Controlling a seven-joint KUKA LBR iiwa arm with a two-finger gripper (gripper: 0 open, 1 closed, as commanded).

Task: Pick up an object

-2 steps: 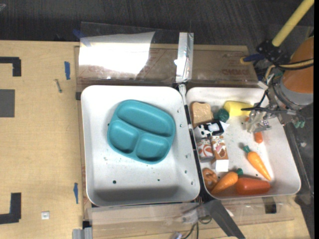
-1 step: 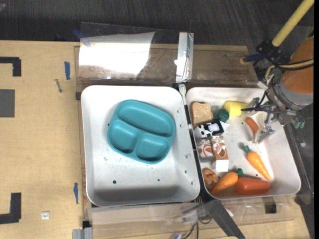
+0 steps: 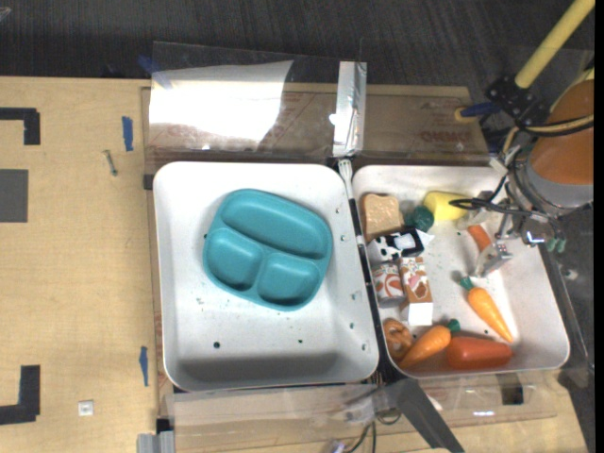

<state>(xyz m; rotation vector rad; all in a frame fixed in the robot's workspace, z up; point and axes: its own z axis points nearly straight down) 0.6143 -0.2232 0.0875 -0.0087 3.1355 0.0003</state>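
I work at a bench (image 3: pixel 66 253) with two white bins side by side. The left bin (image 3: pixel 179 328) holds a teal tray (image 3: pixel 269 246) with three compartments, lying a little left of the bin's middle. The right bin (image 3: pixel 552 338) carries all the small things. My arm (image 3: pixel 566 154) comes in from the right, grey with its orange band over the bin's far right corner, and my gripper (image 3: pixel 497 245) hangs over the right half of that bin; whether it is spread or pressed together I cannot tell, and I see nothing between its fingers.

Along the bin's near edge lies a red-orange piece (image 3: pixel 479 351), with an orange carrot (image 3: pixel 427 343) touching its left end and a brown piece (image 3: pixel 396 333) just left of that. A second carrot (image 3: pixel 489 310) lies tilted near the right side, below my gripper. By the left wall stand a bread slice (image 3: pixel 380 212) at the far end, a black-and-white toy (image 3: pixel 394 245) nearer, then a small carton (image 3: pixel 403 279). A yellow piece (image 3: pixel 442 204) lies at the far side, a dark green bit (image 3: pixel 420 218) touching it.
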